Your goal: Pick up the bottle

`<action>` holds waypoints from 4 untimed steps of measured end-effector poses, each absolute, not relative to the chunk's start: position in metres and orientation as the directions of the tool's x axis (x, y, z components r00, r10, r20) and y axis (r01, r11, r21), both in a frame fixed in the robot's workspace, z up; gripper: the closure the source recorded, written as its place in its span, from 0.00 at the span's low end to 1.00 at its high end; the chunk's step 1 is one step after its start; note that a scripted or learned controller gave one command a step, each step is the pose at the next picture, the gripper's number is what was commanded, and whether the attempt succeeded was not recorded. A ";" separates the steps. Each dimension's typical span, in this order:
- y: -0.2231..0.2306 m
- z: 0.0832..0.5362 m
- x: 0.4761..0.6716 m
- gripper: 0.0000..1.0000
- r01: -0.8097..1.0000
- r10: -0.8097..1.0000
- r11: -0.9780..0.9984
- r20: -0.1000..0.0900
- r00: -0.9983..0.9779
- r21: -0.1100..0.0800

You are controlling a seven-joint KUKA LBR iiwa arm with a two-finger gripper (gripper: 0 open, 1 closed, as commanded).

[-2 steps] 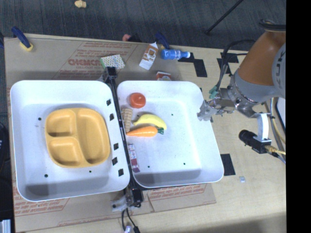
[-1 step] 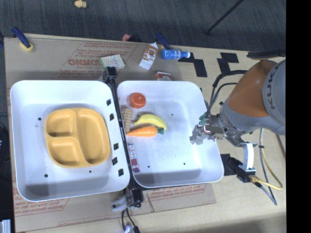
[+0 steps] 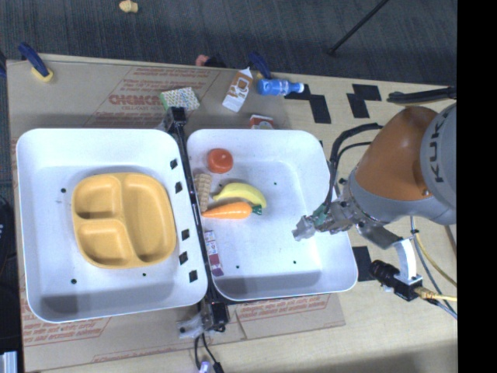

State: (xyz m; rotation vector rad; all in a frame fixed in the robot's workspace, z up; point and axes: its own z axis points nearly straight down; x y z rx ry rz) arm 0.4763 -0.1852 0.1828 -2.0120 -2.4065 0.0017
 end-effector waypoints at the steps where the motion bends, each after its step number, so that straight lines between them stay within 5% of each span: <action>1: -0.170 0.219 0.477 1.00 0.984 0.984 -0.176 0.000 0.176 -0.002; 3: -0.168 0.202 0.476 1.00 0.998 0.998 0.066 0.004 -0.066 -0.006; 4: -0.148 0.226 0.477 1.00 0.989 0.989 -0.146 0.000 0.146 -0.002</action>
